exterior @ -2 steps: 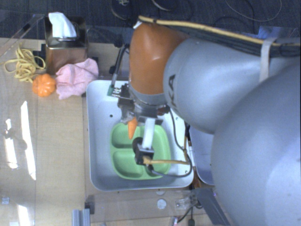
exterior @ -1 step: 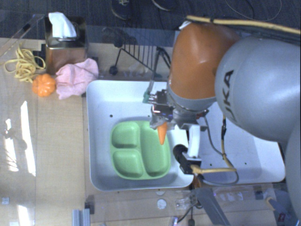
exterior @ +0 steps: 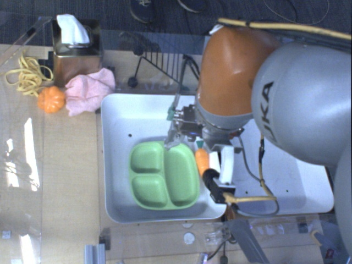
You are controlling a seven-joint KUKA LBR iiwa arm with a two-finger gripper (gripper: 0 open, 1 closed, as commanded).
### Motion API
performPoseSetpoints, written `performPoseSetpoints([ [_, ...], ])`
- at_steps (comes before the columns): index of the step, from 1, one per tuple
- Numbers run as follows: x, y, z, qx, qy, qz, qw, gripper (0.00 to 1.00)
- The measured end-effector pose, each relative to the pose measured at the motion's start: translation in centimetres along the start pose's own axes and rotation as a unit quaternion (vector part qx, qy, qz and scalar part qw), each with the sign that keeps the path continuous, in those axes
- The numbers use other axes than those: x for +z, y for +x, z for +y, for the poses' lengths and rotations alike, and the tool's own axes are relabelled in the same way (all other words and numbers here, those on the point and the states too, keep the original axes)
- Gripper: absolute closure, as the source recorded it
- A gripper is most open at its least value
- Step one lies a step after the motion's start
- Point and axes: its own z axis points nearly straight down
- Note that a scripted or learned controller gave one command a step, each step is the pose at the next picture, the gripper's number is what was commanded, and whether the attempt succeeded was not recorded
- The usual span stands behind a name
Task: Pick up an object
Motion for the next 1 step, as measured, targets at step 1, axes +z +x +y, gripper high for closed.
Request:
performPoseSetpoints([
  [1,17.25,4.18,-0.5,0.037,0.001,0.0,0.9993,0.0],
])
